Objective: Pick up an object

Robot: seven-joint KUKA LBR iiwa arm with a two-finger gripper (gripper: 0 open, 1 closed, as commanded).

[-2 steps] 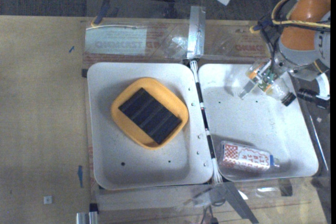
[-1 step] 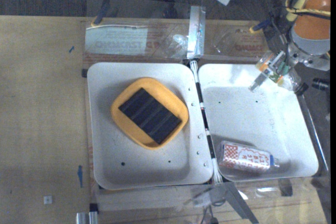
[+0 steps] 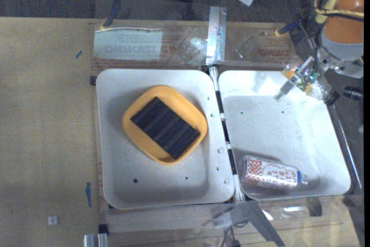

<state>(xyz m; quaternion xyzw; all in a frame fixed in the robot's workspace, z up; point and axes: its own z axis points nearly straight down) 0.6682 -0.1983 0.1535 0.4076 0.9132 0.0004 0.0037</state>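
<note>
Camera view: two bins (image 3: 110,142), one yellow tray (image 3: 165,124), one tube (image 3: 270,172).

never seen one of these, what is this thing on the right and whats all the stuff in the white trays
You are looking down at a slant from one fixed camera above a bench. The grey and orange thing at the right is a robot arm; its end effector hangs over the back of the right bin, with nothing visibly held. The left bin holds a yellow-orange dish with a dark ridged panel on top. The right bin holds a red-and-white patterned tube near its front edge. The arm is meant to pick up an object.
</note>
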